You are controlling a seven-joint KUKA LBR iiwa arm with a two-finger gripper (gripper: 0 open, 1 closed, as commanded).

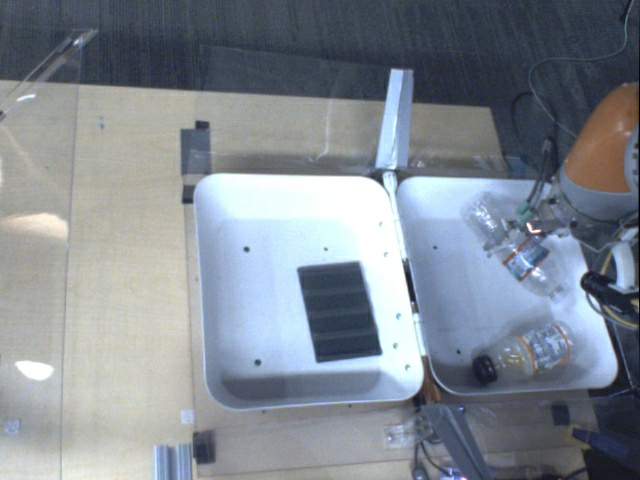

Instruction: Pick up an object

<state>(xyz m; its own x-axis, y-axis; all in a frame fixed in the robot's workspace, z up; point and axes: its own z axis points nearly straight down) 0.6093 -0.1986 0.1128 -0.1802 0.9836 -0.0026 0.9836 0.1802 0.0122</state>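
Sitting well left of the pincer, a dark ribbed pad (340,312) lies in the left bin (225,268). A crumpled clear bottle (515,251) is right under the pincer (533,223), another bottle (525,352) just below; can't tell its grip.

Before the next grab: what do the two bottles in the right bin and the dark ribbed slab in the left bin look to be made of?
Black-capped bottle: likely clear, glossy plastic; the bin shows through its body.
Upper bottle, by the gripper: also looks like thin clear plastic, with crinkled highlights suggesting it is crushed.
Ribbed slab: matte, dark grey, with no shine; perhaps rubber, foam or plastic, the view leaves it open.
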